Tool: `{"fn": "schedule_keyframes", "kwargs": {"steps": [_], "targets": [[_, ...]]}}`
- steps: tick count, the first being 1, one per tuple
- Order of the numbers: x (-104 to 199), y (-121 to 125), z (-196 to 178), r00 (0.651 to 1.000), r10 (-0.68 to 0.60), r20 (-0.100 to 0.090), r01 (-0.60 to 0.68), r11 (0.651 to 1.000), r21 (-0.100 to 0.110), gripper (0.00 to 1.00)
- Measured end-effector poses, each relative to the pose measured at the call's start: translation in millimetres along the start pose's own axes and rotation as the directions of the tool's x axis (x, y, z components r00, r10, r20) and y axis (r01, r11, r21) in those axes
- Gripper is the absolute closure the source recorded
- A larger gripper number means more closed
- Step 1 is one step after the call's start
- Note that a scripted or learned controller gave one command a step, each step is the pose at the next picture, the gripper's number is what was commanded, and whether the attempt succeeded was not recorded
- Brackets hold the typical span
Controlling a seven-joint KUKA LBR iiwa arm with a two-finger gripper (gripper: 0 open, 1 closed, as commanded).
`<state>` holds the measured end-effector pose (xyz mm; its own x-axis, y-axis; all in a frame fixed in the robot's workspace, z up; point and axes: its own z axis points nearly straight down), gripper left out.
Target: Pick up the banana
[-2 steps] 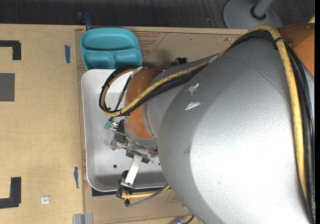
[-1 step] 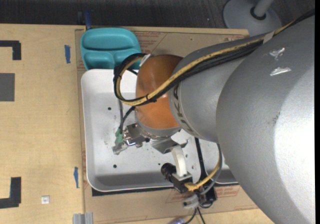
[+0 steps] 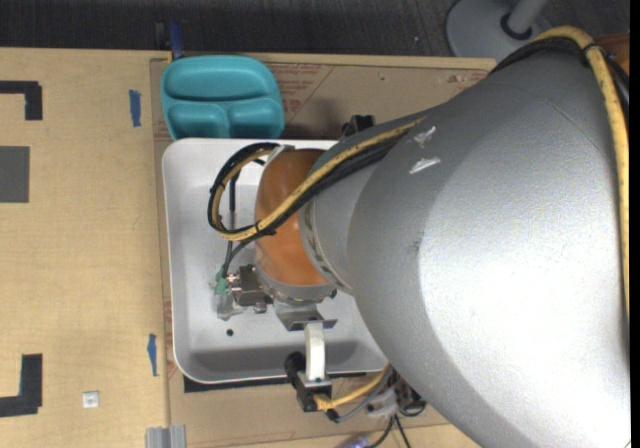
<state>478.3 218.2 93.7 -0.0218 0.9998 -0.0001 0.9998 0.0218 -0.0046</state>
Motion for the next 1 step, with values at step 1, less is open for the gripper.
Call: {"fn": "schedule_keyframes", "kwargs": {"steps": [1], "targets": [[-1.2,0.3,-1.8,0.91,0.415,-0.001,-0.415,0.91,-0.003,0.0]]}}
